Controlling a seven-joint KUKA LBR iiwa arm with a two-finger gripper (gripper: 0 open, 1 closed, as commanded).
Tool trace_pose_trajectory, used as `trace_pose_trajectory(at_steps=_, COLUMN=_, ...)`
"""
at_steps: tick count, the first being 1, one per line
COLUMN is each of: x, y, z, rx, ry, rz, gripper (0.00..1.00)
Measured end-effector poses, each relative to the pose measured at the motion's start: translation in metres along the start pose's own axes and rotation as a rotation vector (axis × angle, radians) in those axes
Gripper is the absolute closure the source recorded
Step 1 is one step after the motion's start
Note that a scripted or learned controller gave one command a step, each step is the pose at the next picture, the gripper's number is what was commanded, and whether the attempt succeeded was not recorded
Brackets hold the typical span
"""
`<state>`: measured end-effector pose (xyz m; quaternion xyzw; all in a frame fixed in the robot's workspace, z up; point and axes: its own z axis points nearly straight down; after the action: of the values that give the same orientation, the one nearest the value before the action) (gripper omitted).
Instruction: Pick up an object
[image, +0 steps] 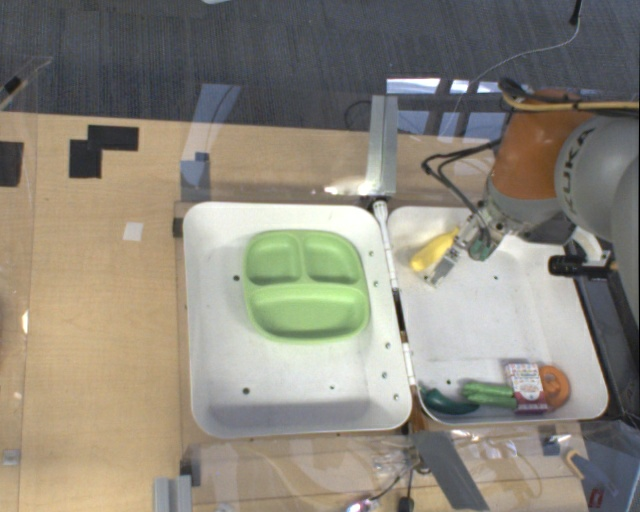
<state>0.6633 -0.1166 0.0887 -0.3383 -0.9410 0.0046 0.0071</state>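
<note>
A small yellow object (431, 251) is at the top left of the right bin (500, 320), close to the divider between the bins. My gripper (443, 260) reaches in from the upper right at a slant, and its tip is closed around the yellow object, with one grey finger (438, 274) showing just below it. Whether the object is resting on the bin floor or raised off it cannot be told. The arm's orange band (525, 150) is above the bin's far right corner.
A green divided plate (305, 283) lies in the left bin (215, 380). Along the right bin's front wall lie a teal item (443, 402), a green item (490, 393), a red-and-white packet (523, 381) and an orange round thing (555, 386).
</note>
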Motion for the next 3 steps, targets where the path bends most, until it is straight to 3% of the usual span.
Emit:
trace_pose_trajectory(at_steps=1, x=0.006, y=-0.015, z=-0.001, rx=-0.020, ry=-0.021, rz=-0.023, gripper=0.00)
trace_pose_trajectory(at_steps=2, x=0.015, y=0.014, z=-0.001, rx=-0.013, ry=-0.015, rz=0.254, gripper=0.00)
trace_pose_trajectory(at_steps=3, x=0.041, y=0.059, z=-0.100, rx=-0.021, ry=-0.019, rz=-0.025, gripper=0.00)
